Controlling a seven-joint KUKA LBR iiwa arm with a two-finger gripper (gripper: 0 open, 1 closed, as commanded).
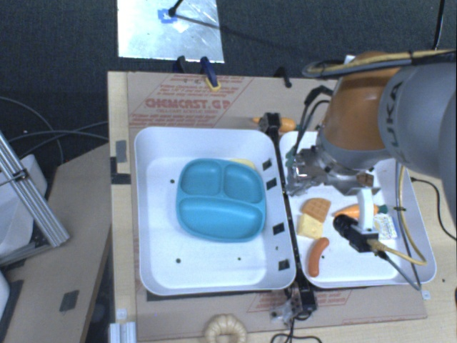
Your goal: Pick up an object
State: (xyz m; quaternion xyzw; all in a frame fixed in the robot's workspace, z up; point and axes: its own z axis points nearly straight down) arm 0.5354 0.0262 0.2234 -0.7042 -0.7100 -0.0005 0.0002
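Camera view, overhead at a slant. Dark carpet (50, 63) is surrounding the bench, with a shiny silver sheet (168, 20) lying on it at the top. A brown cardboard sheet (186, 102) printed CHEMCAST GP is covering the bench top, and a blue clamp (209, 73) is gripping its far edge. An aluminium frame (28, 199) is leaning in at the left.

Left bin (153, 213): a blue divided plate (221, 199) is lying flat near the centre, and something pale yellow (245, 163) is peeking out along its far edge; too little is showing to name it.

Right bin (350, 269): the toy foods are sitting in the middle and near part.
- Tan cracker (316, 209) is touching the yellow cheese wedge (310, 226) just below it.
- Red-orange sausage (318, 254) is lying aslant, nearer the front wall and apart from the cheese.
- A small orange piece (348, 211) is lying just right of the cracker.

The arm (418, 113) is reaching in from the right, its orange band (357, 113) hanging over the far half of the right bin. The gripper (305, 176) is sitting low by the divider between the bins, just above and left of the cracker. Its opening cannot be told from here, and nothing is visibly in its hold.

A beige ring (225, 329) is lying outside the bins at the bench's front edge.
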